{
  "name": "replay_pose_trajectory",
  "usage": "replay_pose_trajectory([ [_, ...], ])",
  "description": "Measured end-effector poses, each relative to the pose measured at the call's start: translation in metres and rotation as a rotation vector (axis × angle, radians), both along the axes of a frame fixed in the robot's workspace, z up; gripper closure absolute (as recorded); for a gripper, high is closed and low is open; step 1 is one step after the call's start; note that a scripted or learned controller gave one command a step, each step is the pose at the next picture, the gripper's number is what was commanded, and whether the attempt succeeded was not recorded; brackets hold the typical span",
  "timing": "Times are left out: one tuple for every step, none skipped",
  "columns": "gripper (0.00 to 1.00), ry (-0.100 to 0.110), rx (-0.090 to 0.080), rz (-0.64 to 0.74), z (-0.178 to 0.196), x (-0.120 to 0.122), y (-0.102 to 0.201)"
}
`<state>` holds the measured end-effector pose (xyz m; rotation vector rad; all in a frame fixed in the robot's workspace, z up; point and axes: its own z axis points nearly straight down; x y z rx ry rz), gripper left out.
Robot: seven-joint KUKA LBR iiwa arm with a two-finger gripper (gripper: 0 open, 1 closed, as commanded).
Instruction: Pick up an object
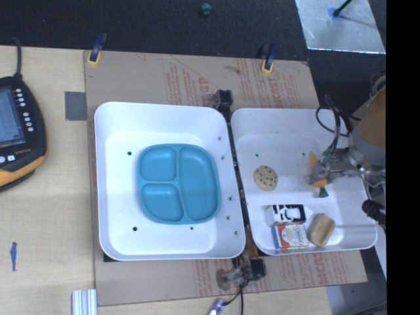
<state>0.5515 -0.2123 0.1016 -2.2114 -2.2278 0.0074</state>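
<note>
I see the gripper (321, 174) low in the right bin (289, 126), but I cannot tell its finger state. An orange piece (322, 190) sits just beside it. Further left lies the cookie (266, 177); nearer me, a tan block (321, 229) touching the small carton (289, 226).
</note>
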Motion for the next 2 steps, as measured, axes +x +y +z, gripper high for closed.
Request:
replay_pose_trajectory([
  [1.0,-0.002,0.001,-0.001,-0.01,0.05,0.066],
  [1.0,-0.004,0.003,-0.003,0.091,0.06,0.133],
])
